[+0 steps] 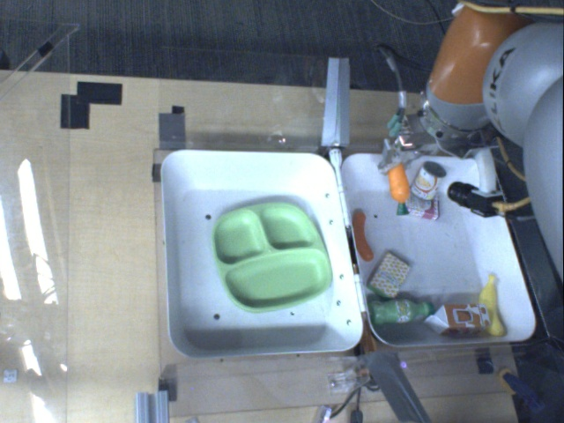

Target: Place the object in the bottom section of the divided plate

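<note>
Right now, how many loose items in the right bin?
7. Carrot and small carton at the far end under the gripper; sausage along the left wall; patterned packet mid-bin; green bottle, snack box, banana along the near edge. The arm may hide more.

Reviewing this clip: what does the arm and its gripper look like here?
The arm is bulky, rounded and grey, with an orange band above the wrist. Its gripper is small, metallic and silvery. A thin dark cable loops behind it.

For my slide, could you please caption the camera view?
Gripper over an orange carrot in the right bin; green divided plate awaits.
</note>
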{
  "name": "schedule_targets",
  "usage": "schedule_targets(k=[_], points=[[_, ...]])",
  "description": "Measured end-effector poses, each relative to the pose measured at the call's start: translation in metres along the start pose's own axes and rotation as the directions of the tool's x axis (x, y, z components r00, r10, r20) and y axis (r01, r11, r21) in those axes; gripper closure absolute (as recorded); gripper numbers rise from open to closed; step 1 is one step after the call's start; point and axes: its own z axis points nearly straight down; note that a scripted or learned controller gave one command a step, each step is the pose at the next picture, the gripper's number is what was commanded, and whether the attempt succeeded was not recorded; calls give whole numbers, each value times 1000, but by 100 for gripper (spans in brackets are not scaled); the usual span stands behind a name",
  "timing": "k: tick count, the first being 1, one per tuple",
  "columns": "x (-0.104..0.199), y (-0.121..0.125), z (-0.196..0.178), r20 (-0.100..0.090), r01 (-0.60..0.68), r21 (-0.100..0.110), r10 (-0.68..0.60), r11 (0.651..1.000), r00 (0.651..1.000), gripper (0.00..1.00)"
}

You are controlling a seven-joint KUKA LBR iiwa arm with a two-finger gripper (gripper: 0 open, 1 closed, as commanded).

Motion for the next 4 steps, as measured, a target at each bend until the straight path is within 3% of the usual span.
schedule_targets(k=[1, 2, 3, 4], points=[[80, -51, 0, -3, 246, 0, -246, 969, 969, 100], [160, -137, 0, -4, 230, 2, -230, 973, 973, 100], [215, -107, -43, -4, 249, 1, -249, 968, 968, 100], [215, -107, -43, -5, 249, 1, -249, 969, 969, 0]])
